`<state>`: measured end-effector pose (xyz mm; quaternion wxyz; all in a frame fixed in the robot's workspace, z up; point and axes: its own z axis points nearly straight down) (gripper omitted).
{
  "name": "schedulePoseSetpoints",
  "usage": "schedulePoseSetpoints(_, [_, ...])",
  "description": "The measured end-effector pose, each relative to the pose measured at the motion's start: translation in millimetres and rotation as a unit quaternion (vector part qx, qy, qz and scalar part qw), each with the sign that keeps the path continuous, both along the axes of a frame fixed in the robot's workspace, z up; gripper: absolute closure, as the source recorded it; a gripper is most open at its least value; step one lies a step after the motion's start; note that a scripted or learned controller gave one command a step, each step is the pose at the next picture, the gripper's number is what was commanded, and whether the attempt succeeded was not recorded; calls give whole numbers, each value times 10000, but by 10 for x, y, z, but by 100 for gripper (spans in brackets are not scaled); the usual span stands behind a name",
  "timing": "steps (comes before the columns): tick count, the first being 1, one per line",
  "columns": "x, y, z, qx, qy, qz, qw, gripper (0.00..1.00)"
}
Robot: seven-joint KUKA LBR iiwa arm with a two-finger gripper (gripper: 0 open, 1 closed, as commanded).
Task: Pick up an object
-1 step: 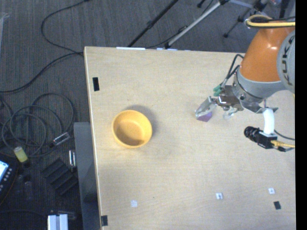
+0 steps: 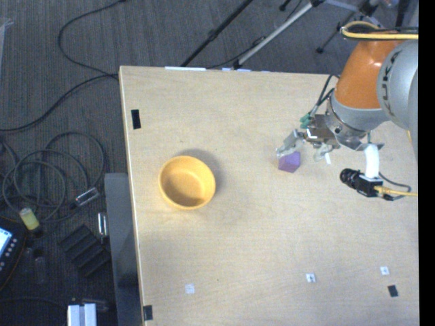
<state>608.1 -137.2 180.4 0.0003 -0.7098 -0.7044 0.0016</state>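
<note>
A small purple block (image 2: 289,161) lies on the pale wooden bench top (image 2: 258,250), right of centre. My gripper (image 2: 304,149) hangs at the end of the grey and orange arm (image 2: 370,87), which comes in from the right. Its fingers are spread open. The left fingertip (image 2: 286,145) sits just above the block's upper edge, and the right fingertip (image 2: 321,156) is off to the block's right. The block is not between the fingers. A yellow bowl (image 2: 187,182) stands upright to the left, well apart from the gripper.
A black cable end with a yellow wire (image 2: 363,182) hangs from the arm just right of the gripper. Small black and white markers (image 2: 136,119) dot the bench top. Cables and gear lie on the dark floor (image 2: 54,175) beyond the left edge.
</note>
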Motion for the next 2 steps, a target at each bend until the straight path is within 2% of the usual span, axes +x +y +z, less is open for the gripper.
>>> schedulePoseSetpoints(1, [296,32,-748,-28,-123,150,9998,0])
schedulePoseSetpoints(2, [393,-9,-782,-60,-167,707,9973,0])
